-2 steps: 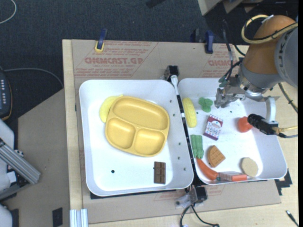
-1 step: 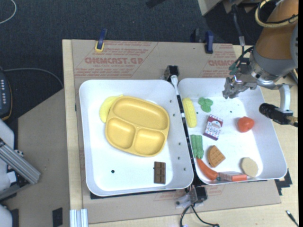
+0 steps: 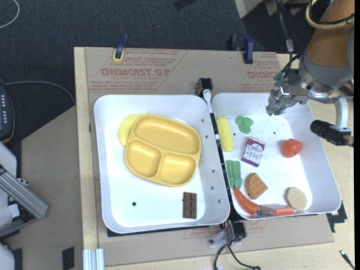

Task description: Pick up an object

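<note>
We read red print on the brown board (image 3: 185,66) under the white bins (image 3: 107,151): "CHEMCAST GP" beyond the left bin, and a cut-off repeat beyond the right one. The small red-and-white carton (image 3: 253,151) in the right bin bears print too small to read.

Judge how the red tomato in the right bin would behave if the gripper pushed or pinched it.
The tomato looks round and smooth, so a push would probably roll it across the right bin. Its glossy curve might slip from a pinch. It sits apart from other items, so the gripper likely has room.
</note>
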### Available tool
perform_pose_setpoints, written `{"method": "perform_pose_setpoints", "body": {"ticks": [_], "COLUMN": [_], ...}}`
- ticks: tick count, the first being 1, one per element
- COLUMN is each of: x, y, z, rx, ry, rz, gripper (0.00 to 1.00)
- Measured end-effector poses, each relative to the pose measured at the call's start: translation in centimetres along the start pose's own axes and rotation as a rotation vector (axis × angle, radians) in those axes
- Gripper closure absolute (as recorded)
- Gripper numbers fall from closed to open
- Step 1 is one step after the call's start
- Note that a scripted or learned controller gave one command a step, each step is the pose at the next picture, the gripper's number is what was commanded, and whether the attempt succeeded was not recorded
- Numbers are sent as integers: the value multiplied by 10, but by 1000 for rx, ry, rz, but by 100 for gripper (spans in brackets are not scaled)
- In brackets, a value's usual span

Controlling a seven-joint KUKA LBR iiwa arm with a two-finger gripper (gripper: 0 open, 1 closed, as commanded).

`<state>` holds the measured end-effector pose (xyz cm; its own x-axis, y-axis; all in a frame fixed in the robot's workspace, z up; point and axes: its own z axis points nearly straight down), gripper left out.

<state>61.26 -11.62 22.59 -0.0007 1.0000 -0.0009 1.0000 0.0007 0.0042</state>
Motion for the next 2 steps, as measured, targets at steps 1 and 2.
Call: {"method": "perform_pose_setpoints", "body": {"ticks": [1,2], "x": [40,91], "y": [-30,-63], "z": [8,9], "rx": [8,8], "ry": [3,4], "rz": [-2,-4], "gripper": [100,100]}}
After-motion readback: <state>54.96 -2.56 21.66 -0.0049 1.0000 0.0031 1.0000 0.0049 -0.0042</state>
